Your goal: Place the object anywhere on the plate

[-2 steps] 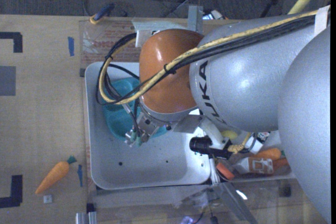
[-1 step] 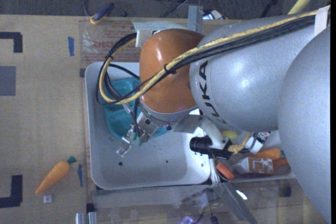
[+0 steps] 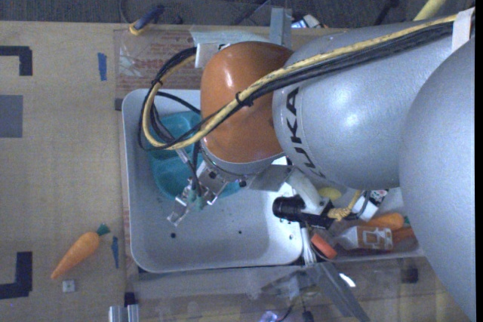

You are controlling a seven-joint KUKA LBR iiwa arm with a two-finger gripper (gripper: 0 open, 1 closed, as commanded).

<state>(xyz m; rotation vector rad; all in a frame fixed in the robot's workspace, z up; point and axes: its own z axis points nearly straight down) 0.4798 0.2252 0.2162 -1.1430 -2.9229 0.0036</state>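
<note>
- Reaching in from the right, the grey arm [image 3: 362, 109] with its orange band [image 3: 238, 102] covers much of the left bin [image 3: 143, 237], its black and yellow cables [image 3: 155, 128] looping over that bin's upper left part.
- That left bin is my landmark: a shallow white tray whose lower floor lies bare, apart from a few small dark specks.
- Inside the left bin, in its upper part, lies the teal plate [image 3: 167, 162], half hidden under the arm's wrist.
- Right of the left bin, the second bin holds a heap of small things [image 3: 362, 226], orange and white pieces I cannot name.
- Outside the left bin, on the bench to its lower left, lies a toy carrot [image 3: 75, 253], well apart from the plate.
- Inside the left bin, at the plate's lower right edge, hangs the gripper [image 3: 190, 201]; I cannot tell its state, though something teal-green shows beside it.
- Which object the task means is unclear to me. I judge that nothing visibly rests on the exposed part of the plate, so the placing looks unfinished, and whether anything is being carried cannot be read.
</note>
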